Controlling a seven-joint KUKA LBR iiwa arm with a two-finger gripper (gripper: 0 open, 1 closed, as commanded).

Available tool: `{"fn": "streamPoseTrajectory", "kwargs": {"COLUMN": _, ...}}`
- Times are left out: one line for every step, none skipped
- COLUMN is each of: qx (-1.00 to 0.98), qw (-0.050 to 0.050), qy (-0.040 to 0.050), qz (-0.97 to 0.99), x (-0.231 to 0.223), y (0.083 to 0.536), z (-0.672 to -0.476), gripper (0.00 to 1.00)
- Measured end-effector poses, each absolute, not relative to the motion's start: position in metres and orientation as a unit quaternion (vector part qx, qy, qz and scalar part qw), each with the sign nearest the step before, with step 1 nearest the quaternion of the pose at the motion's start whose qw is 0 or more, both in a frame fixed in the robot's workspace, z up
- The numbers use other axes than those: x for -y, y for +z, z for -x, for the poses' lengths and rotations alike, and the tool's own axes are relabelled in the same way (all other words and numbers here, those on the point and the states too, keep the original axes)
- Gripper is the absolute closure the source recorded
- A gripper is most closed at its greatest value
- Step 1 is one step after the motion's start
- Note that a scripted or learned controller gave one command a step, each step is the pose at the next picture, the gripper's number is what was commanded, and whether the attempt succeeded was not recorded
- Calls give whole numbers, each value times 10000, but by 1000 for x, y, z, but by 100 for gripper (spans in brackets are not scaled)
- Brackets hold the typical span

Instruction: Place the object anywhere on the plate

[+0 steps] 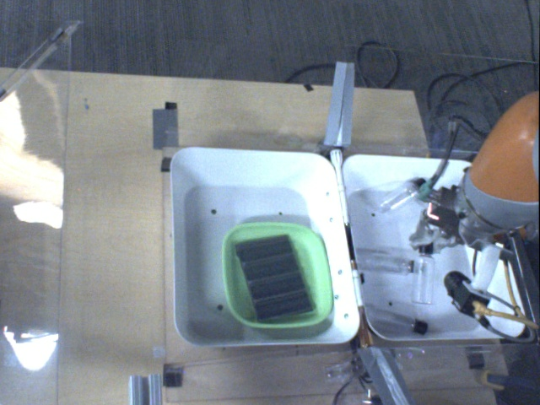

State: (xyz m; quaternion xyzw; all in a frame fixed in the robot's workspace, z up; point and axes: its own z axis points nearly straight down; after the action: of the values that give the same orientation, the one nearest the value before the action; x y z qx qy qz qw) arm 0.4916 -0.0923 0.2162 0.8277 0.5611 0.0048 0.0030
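A green plate point(318, 253) with rounded corners sits in the left white bin point(194, 226), toward its front right. On the plate lies a dark grey ribbed block point(272, 277), flat and slightly turned. My gripper point(426, 241) hangs over the right bin point(371, 184), well to the right of the plate and apart from the block. The grey wrist and orange band point(510, 154) cover much of the gripper from above.
A raised divider point(346, 234) separates the two bins. The right bin holds a few clear plastic pieces point(395, 197) and a small black bit point(419, 327) near its front wall. Black cables point(462, 292) loop beside the wrist. A metal post point(340, 108) stands behind the bins.
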Motion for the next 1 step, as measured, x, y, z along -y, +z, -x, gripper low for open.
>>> {"fn": "streamPoseTrajectory", "kwargs": {"qx": -6388, "qw": 14, "qy": 20, "qz": -7694, "x": 57, "y": 185, "z": -489, "gripper": 100}}
